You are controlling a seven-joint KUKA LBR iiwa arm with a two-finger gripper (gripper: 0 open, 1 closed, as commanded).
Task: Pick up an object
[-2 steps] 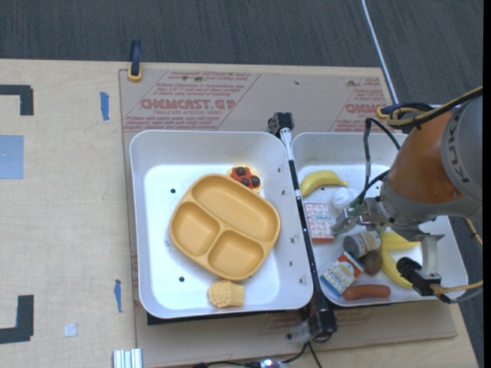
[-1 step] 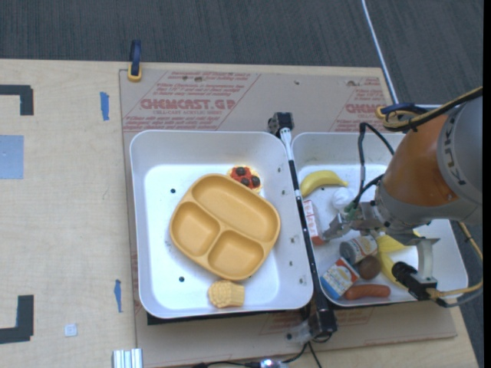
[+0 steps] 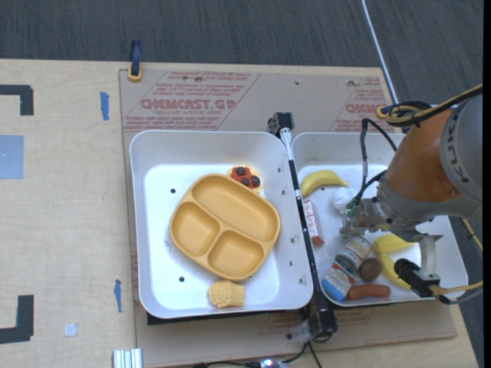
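The right bin (image 3: pixel 457 261) holds the loose items. A yellow banana (image 3: pixel 322 180) lies at its back left beside a small white object (image 3: pixel 341 199). A tin can (image 3: pixel 347 265) lies on its side at the front, next to a brown rounded item (image 3: pixel 370 268). A red sausage (image 3: pixel 368 290) lies at the front rim, and a second yellow banana (image 3: pixel 393 245) is partly hidden under the arm. My gripper (image 3: pixel 359 221) hangs low over the bin's middle, just above the can and right of the white object.
A red-and-white tube (image 3: pixel 309 221) lies along the divider between the bins. The left bin (image 3: pixel 153 205) holds a yellow divided plate (image 3: pixel 224 225), a small fruit tart toy (image 3: pixel 245 177) and a corn piece (image 3: pixel 226 294). Cables loop behind the arm.
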